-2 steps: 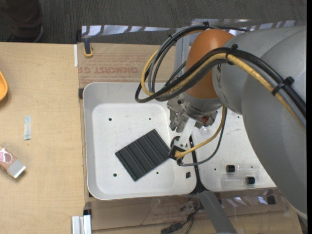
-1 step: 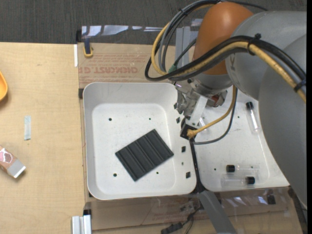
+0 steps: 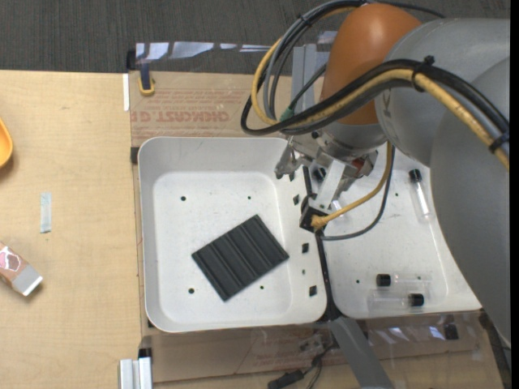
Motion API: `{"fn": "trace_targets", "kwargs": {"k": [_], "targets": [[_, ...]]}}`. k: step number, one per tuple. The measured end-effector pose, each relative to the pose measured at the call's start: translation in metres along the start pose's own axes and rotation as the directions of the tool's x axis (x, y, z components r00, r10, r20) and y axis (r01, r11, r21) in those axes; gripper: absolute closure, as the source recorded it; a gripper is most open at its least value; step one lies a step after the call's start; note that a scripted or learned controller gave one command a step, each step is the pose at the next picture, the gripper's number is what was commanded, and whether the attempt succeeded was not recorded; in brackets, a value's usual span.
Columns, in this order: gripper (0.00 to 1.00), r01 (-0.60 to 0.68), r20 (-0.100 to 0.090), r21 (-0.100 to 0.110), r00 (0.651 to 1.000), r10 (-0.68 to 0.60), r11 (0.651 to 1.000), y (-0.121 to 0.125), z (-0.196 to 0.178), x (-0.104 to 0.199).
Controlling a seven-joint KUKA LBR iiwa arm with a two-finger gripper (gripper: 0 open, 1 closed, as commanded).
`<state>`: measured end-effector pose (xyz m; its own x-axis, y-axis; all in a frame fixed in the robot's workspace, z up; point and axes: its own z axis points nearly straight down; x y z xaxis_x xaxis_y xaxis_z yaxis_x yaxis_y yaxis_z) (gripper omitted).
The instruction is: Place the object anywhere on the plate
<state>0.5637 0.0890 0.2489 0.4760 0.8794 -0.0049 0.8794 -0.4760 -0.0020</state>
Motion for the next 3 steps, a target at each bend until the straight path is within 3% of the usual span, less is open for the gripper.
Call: {"fn": "trace_targets", "kwargs": {"k": [1, 2, 3], "targets": [[0.0, 0.481, 0.0, -0.003, 0.877, -0.481, 0.877, 0.011, -0.039, 0.031], [1.0, 0.48, 0.003, 0.0, 0.877, -0.48, 0.877, 0.012, -0.046, 0.03], [1.0, 0.631, 0.0, 0.0, 0.776, -0.631, 0.776, 0.002, -0.03, -0.002]]}}
